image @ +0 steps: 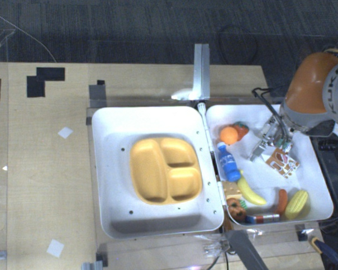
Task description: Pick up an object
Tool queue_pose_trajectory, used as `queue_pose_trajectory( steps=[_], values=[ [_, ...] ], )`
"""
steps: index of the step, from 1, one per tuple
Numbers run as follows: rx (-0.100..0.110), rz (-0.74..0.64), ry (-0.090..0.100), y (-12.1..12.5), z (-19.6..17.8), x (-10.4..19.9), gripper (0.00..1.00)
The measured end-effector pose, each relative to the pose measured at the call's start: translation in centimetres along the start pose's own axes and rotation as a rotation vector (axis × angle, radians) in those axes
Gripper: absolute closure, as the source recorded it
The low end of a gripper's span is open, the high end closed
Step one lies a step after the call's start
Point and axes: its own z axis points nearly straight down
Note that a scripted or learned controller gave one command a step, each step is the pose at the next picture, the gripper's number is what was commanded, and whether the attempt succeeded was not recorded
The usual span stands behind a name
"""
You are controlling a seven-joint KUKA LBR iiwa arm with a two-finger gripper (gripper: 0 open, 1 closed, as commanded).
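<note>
My gripper hangs over the middle of the right bin, its fingers spread open with nothing between them. Just below and right of it lies a small patterned packet. An orange with a red and green item behind it rests to the gripper's left. A blue bottle lies along the bin's left wall. Toward the front lie a banana, a red sausage, a yellow corn cob and a red and blue marker.
The left bin holds a yellow divided plate. A metal post rises behind the seam between the bins. The arm's orange band is above the right bin's back right corner. A small picture card lies at the right bin's front left.
</note>
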Motion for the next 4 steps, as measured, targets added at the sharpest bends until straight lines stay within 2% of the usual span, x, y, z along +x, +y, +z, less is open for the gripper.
queue_pose_trajectory(
  steps=[1,2,3,4],
  values=[
    [0.000,-0.067,-0.002,-7.2,-0.3,8.0,0.00],
    [-0.002,-0.075,-0.012,-7.1,-0.4,10.5,0.00],
    [-0.001,-0.120,-0.003,-4.0,0.0,-1.1,0.00],
    [0.001,-0.131,-0.001,-9.2,-0.3,6.2,0.00]
  ],
)
